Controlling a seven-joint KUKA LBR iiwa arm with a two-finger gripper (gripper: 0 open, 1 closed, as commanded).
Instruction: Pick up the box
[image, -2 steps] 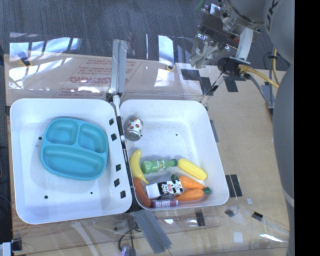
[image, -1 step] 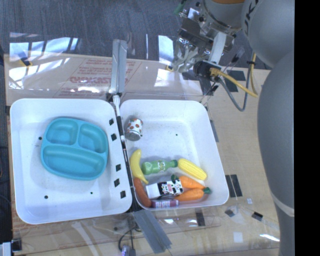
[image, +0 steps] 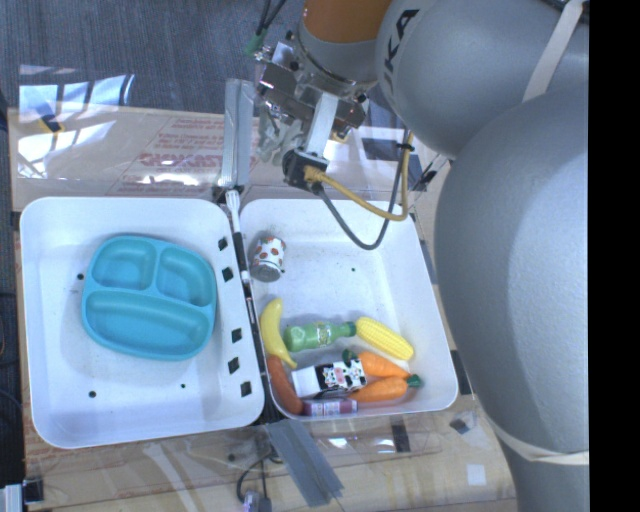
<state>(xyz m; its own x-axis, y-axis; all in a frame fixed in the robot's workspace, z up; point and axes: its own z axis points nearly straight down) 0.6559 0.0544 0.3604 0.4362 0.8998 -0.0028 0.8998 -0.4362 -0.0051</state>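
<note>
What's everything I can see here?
bins: 2, white, left bin beside right bin
plate: 1, blue, left bin
can: 1, white, red spots, right bin's far corner
banana: 1, yellow, right bin's left wall
bottle: 1, green, right bin's middle
corn: 1, yellow, right of bottle
box: 1, white and black, right bin's front
carrot: 1, orange, beside box
sausage shape: 1, orange-brown, left of box
tube: 1, pinkish, front wall
arm: 1, grey, orange band, from right
gripper: 1, above right bin's far edge

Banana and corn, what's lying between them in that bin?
A green bottle lies on its side between the banana and the corn, seen in the camera view.
</note>
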